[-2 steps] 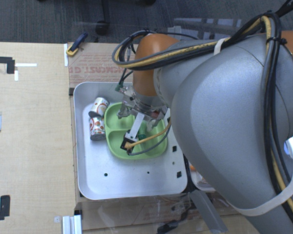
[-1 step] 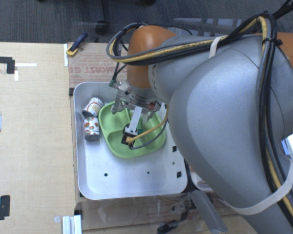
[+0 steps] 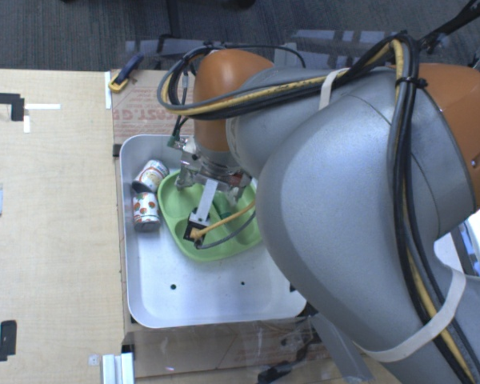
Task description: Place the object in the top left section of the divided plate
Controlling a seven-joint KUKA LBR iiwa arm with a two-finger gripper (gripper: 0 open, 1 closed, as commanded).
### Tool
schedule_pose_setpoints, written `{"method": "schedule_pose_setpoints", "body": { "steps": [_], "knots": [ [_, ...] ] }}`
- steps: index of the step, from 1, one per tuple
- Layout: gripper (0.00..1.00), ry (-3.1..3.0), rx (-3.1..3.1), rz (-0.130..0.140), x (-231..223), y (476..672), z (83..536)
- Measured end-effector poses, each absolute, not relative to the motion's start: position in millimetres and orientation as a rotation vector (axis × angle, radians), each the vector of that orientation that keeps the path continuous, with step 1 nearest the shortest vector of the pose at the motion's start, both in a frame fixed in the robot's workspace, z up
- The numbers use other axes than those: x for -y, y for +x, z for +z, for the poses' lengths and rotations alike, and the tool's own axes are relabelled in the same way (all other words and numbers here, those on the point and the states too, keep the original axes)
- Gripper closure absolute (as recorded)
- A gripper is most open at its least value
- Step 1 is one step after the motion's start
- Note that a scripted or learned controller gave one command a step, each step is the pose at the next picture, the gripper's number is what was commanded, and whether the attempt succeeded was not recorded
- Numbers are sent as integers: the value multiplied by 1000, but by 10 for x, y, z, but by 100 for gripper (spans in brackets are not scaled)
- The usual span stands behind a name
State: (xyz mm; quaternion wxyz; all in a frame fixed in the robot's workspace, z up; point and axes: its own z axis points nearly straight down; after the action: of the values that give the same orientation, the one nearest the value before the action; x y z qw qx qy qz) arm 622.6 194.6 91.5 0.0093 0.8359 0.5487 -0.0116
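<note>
single fixed camera above the bench [image 3: 48,214], looking down at a slant from close range onto a white bin [image 3: 148,294], green divided plate [image 3: 170,202] near frame centre, grey arm [image 3: 344,182] entering from the right and filling much of the foreground.

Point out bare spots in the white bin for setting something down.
Bare floor: the wide strip of the shallow white bin below the green divided plate, to its near rim. Crowded: upper left, where a silver can and a red-spotted can lie beside the plate.
</note>
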Motion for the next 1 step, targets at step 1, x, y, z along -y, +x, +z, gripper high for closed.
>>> {"method": "schedule_pose_setpoints", "body": {
  "steps": [1],
  "knots": [
    [0,2759,-1454,-29,-1974,6228,884]
  ]
}}
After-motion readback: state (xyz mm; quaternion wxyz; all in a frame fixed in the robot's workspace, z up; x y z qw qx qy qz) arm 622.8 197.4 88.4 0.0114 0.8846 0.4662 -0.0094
